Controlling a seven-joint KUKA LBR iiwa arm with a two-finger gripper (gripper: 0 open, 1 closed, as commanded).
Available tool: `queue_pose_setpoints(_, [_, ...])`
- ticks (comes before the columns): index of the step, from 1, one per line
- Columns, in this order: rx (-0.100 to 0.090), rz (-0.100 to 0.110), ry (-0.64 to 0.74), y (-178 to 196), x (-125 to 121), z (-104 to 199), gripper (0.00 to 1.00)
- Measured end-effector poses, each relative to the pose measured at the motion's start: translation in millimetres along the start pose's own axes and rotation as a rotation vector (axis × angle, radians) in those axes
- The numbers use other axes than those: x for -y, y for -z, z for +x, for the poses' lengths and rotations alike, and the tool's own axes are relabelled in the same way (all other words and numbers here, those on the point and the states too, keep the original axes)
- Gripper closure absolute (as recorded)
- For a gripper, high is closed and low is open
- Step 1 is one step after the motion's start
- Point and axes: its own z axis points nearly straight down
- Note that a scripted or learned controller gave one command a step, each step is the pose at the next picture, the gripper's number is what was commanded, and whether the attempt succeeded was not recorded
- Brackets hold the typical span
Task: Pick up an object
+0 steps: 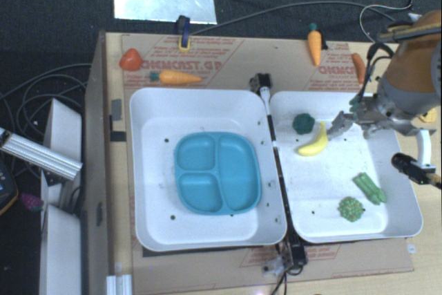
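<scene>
The gripper [340, 125] sits low over the right bin [404, 217], reaching in from the right, its tip just beside the upper end of the yellow banana [314, 142]. Whether the fingers are apart or together cannot be told; they read as one grey mass at this slant. Nothing is seen held.

Candidate objects in the right bin: the banana, lying tilted near the centre divider; a dark green round piece [303, 124] just above and left of it, close to touching; a green pod-like piece [369, 188] and a green broccoli-like piece [351, 208] toward the bin's near right, well apart from the gripper. The left bin [148, 217] holds a blue sectioned plate [217, 172].

Risks noted:
- The gripper stands at the banana's end, not its middle; a close here would likely pinch the tip and let it swing or slip out.
- The banana's curved, smooth skin may squirt sideways toward the divider.
- The dark green piece is near enough to be knocked or caught alongside.
- A descent too deep would strike the bin floor.
</scene>
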Motion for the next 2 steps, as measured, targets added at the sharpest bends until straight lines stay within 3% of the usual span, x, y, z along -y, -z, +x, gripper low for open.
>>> queue_pose_setpoints(1, [0.000,0.000,0.000,-94,-46,54,0.00])
queue_pose_setpoints(2, [0.001,-0.004,0.002,-82,-47,53,1.00])
